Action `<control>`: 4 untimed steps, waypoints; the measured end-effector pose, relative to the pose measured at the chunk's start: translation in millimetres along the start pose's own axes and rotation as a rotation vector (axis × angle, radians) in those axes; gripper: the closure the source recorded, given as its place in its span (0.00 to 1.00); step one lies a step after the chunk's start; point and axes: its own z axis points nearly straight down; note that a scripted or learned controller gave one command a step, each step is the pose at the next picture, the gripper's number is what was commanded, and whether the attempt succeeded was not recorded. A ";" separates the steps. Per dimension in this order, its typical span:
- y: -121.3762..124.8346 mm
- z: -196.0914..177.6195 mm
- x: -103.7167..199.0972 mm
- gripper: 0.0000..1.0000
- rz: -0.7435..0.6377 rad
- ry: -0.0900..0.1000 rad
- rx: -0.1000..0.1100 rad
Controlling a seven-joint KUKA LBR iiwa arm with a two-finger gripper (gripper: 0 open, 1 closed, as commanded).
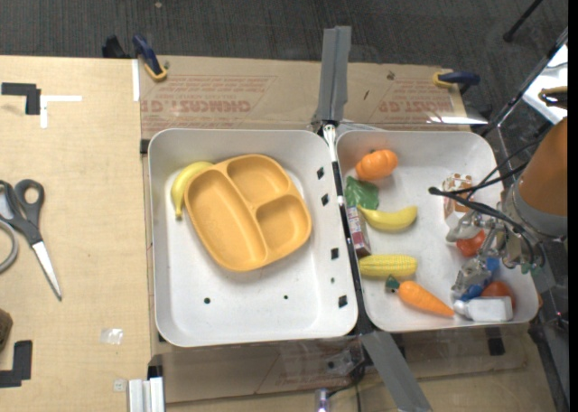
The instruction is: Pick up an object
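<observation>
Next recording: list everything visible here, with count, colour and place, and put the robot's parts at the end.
bins: 2, white, side by side on the bench
divided plate: 1, orange-yellow, left bin
banana: 1, yellow, left bin, against the plate's far-left edge
orange fruit: 1, orange, right bin, far left
second banana: 1, yellow, right bin
corn cob: 1, yellow, right bin
carrot: 1, orange, right bin, near edge
scissors: 1, grey handles, bench left
clamps: 2, blue, cardboard's far corners
gripper: 1, over right bin's right side
arm: 1, orange band, right

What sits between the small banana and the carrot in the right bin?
In the camera view, the corn cob lies between the banana and the carrot.
</observation>
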 end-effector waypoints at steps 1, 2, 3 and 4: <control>2.6 -1.1 28.2 0.00 0.133 -0.004 0.001; 0.1 1.8 20.1 0.00 0.105 0.009 -0.005; 3.1 0.9 13.9 0.00 0.164 0.007 -0.008; -0.4 -0.4 -4.8 0.00 0.109 -0.001 0.001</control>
